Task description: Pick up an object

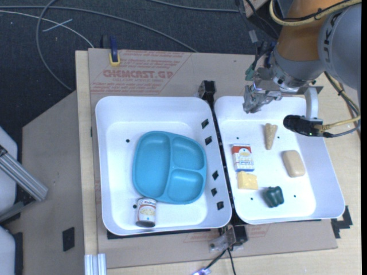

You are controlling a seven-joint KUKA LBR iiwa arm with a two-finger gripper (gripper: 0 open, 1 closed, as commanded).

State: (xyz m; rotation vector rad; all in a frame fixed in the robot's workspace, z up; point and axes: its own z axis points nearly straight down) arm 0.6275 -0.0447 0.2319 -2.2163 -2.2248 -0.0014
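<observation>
In the right bin (321,208) lie a cone-shaped tan piece (269,135), a small red, white and blue box (243,157), a yellow cheese wedge (248,180), a tan bread-like block (293,163) and a dark green pepper (273,196). My gripper (252,105) hangs over the far left corner of that bin, above and left of the cone piece. Nothing shows between its fingers.
The left bin (109,153) holds a blue divided plate (170,167) and a small can (146,212) near its front edge. A black divider (213,148) runs between the bins. Cables and a black fitting (301,124) hang by the arm at the right.
</observation>
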